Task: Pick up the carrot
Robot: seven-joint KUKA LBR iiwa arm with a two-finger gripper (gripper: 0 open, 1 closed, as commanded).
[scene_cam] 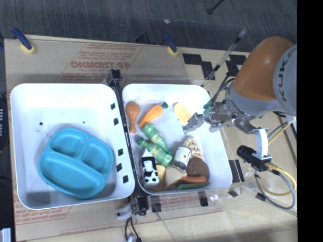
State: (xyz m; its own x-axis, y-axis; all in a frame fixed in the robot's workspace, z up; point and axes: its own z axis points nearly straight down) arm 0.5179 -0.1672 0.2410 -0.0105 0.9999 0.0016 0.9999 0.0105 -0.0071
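Carrot (151, 115) in right bin (214, 150); gripper (193, 122) near, right of it.

Glossy plastic carrot (151, 115), smooth matt blue tray (75, 163), white plastic bins (25, 135).

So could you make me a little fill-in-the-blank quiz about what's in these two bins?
1. The carrot lies in the ____ bin as the camera sees it.
2. The blue tray has ____ compartments.
3. Just left of the carrot lies a toy chicken ____.
4. The gripper hangs over the right bin, to the ____ of the carrot.

Missing words: right; three; drumstick; right
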